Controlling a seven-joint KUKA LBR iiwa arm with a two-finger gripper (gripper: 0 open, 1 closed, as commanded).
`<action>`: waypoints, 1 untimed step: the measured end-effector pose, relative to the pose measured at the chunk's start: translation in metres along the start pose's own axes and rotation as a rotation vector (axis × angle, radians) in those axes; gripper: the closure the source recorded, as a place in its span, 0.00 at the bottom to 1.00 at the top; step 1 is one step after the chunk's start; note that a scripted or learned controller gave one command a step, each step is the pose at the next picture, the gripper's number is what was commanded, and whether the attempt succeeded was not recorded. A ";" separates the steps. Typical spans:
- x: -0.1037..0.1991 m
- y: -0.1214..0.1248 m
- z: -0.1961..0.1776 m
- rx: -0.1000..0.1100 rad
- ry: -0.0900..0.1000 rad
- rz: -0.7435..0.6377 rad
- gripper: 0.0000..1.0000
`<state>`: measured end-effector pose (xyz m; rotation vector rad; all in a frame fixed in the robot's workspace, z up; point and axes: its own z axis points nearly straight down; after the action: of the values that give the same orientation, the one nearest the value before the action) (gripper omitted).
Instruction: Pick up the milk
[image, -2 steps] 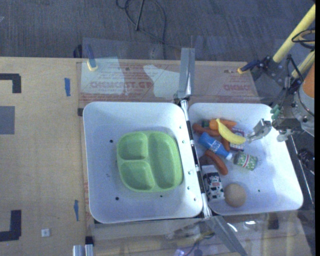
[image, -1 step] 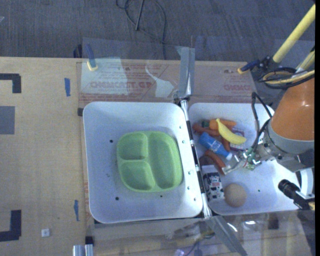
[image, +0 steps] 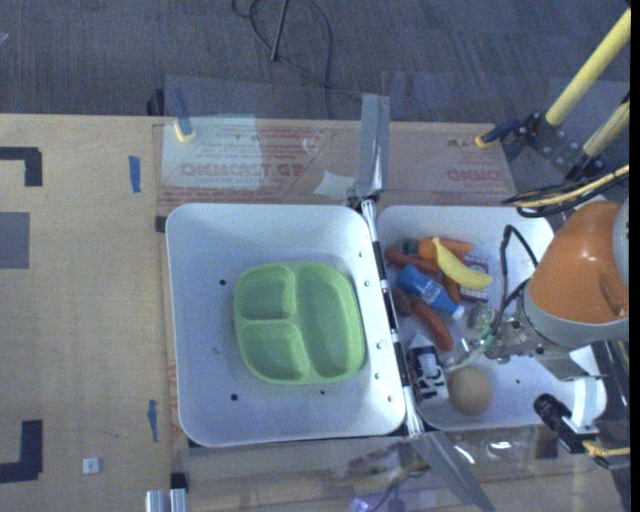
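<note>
One small black-and-white carton, taken to be the milk (image: 428, 374), was seen lying in the right-hand bin (image: 520, 215), pressed close to the wall shared with the left-hand bin (image: 200, 300), near the lower corner. A brown rounded object (image: 470, 390), perhaps a potato, was set just beside it on the right. Above it, a loose heap was formed by a red sausage-like piece (image: 436, 322), a blue bottle (image: 425, 290), a yellow banana (image: 458, 266) and an orange carrot (image: 447, 246).

The pincer (image: 492, 340) was seen over the middle of the same bin, to the right of the milk and apart from it; nothing was seen gripped in it. Whether it was open or closed could not be told, as it was blurred and partly covered by the arm (image: 585, 265), which was reached in from the right.

The milk was judged not yet picked up. Its place against the wall was judged awkward, since little room was left on that side.

A green divided plate (image: 298, 322) was placed in the left-hand bin, and both bins were carried by a pale wooden worktop (image: 80, 300).
</note>
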<state>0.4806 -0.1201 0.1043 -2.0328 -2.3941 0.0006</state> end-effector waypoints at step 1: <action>0.009 0.008 0.011 -0.017 -0.022 -0.377 0.00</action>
<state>0.4870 -0.1099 0.0929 -1.5615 -2.7562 0.0025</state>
